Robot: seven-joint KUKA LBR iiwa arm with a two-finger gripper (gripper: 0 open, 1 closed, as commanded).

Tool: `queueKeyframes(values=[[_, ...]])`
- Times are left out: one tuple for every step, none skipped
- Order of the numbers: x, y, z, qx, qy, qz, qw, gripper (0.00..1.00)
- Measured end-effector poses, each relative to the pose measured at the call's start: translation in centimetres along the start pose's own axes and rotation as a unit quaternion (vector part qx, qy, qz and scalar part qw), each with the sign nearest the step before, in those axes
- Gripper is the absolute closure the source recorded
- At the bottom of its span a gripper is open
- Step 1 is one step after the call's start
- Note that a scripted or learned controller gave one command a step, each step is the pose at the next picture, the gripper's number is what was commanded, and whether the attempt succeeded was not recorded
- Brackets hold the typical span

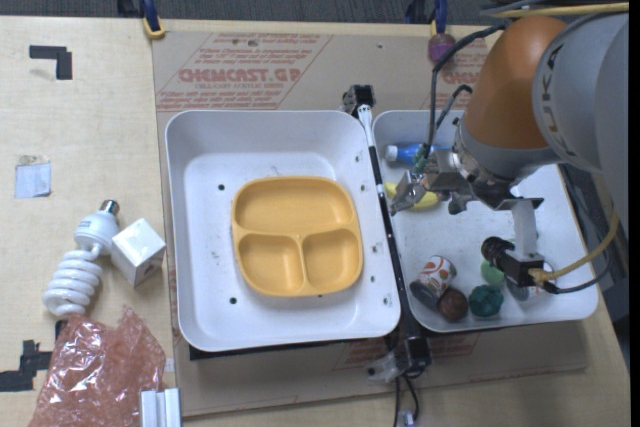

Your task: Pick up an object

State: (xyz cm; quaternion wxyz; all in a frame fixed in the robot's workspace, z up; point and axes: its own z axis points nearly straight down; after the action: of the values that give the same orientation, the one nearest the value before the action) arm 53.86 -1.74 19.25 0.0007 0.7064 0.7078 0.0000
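The grey arm (585, 85) with the orange band reaches in from the right, its gripper (418, 187) pointing left, low down.

Left bin (190, 215): yellow divided tray (297, 235) takes centre; bare white margin all round it, widest at 12 and 6 o'clock. Right bin (570, 215): arm (540, 95) overhangs upper half, blocking approach from above. Clutter at bin's 6 o'clock: striped cup (436, 271), brown ball (453, 304), green object (487, 300). Blue-capped item (404, 153) at 11 o'clock. Free floor at 3 o'clock side. Divider (380, 205) between bins.
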Motion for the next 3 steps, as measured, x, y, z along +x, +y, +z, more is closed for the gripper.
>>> queueKeyframes(values=[[-10.6,-3.7,10.0,0.0,0.0,0.002,1.0,0.0],[-10.6,-3.6,9.1,-0.001,0.0,0.002,1.0,1.0],[-4.0,2.9,0.0,0.0,0.0,0.0,1.0,1.0]])
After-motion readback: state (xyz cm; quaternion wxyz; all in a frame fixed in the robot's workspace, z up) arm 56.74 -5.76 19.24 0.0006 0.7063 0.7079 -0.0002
